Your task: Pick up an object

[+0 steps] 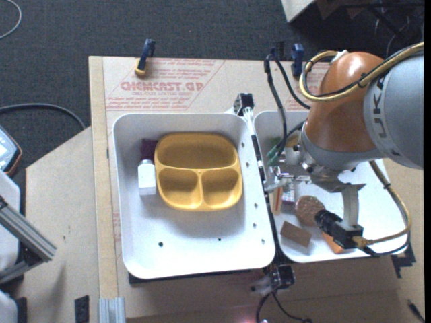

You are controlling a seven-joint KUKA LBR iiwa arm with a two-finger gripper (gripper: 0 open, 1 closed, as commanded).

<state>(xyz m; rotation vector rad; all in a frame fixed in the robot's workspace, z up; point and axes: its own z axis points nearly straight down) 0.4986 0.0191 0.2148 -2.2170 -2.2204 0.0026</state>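
**Figure.** Overhead view of both bins. The arm [350, 99] enters from the right of the frame and covers the upper half of the right bin [389, 204]. I see its gripper [279, 177] low against that bin's left wall, just beside the divider shared with the left bin [135, 247]. I cannot tell how far the gripper is open, nor whether it has hold of anything.

Candidate objects lie just below it in the frame: a round brown disc [310, 207] and, nearer the bottom edge, a brown block [296, 235], close together but apart. The right bin's floor is bare toward its right rim.

In the left bin a yellow divided plate [199, 170] sits at the centre. A white bottle [147, 178] stands just beside its left edge, with a dark purple item [149, 147] just above the bottle. The widest open floor I see is the lower third of the left bin.
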